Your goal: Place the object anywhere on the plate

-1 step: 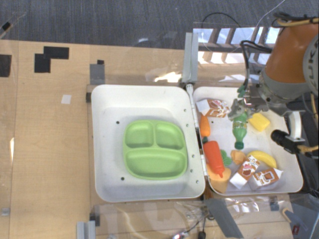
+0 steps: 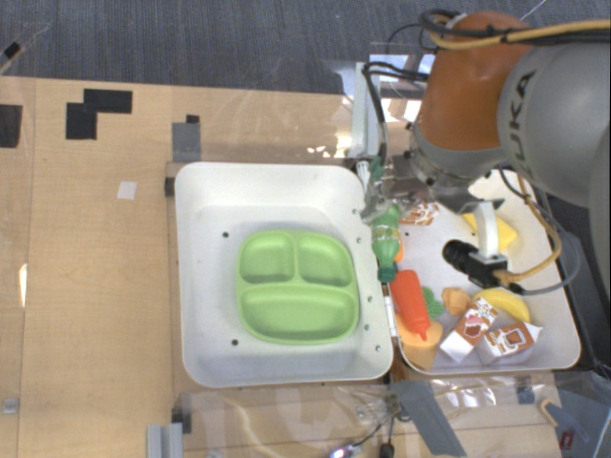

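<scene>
The gripper hangs over the seam between the two bins, at the left rim of the right bin. A green object sits directly beneath it, at six o'clock from the fingertips, but whether it is actually pinched cannot be told, nor whether the claw is spread or clenched. The object's long axis runs roughly twelve to six. The green plate, with three compartments, lies in the left bin, at about eight o'clock from the claw and near it. The coming move likely calls for travel toward eight o'clock.
</scene>
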Motion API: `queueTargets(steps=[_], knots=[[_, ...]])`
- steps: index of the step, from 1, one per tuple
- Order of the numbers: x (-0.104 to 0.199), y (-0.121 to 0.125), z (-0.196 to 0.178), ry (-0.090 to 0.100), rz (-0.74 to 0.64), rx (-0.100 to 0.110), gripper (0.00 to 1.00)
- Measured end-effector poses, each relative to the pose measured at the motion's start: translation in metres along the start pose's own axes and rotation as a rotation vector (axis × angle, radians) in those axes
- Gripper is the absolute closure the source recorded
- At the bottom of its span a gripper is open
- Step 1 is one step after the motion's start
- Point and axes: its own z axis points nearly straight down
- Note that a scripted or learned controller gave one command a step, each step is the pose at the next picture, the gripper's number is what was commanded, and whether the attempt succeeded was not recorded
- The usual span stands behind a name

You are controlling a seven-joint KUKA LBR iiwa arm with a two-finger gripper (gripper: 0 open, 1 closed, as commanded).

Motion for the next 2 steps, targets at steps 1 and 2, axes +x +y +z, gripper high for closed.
queueTargets(steps=[1, 2], knots=[[0.0594, -0.0388, 0.0387, 0.001, -0.471, 0.001, 1.0], [0.0589, -0.0386, 0.0386, 0.001, -0.47, 0.001, 0.0]])
